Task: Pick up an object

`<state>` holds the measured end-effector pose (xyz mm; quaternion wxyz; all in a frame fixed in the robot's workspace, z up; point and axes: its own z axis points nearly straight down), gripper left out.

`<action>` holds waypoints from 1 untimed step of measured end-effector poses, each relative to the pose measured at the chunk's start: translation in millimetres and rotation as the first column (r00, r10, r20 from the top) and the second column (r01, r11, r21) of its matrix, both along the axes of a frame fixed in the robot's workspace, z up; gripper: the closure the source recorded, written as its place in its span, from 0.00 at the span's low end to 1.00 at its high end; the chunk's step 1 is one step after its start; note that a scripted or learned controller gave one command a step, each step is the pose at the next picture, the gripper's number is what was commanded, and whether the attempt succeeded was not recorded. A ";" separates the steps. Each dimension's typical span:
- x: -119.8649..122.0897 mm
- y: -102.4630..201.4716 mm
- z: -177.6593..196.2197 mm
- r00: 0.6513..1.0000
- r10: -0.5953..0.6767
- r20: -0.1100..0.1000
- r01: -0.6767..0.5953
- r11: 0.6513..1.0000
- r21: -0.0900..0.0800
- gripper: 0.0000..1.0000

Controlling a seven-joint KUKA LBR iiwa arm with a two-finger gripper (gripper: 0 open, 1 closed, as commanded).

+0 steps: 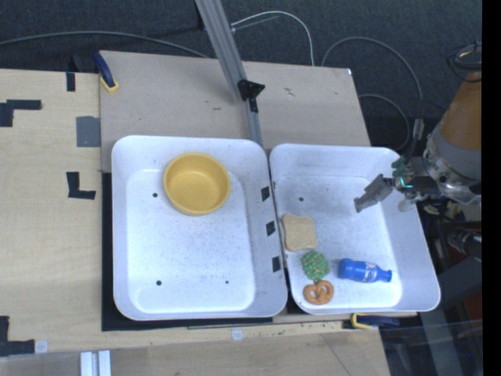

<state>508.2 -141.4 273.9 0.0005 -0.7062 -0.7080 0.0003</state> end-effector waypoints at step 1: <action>0.0 -0.1 0.0 1.000 0.000 0.000 0.000 1.000 0.000 0.00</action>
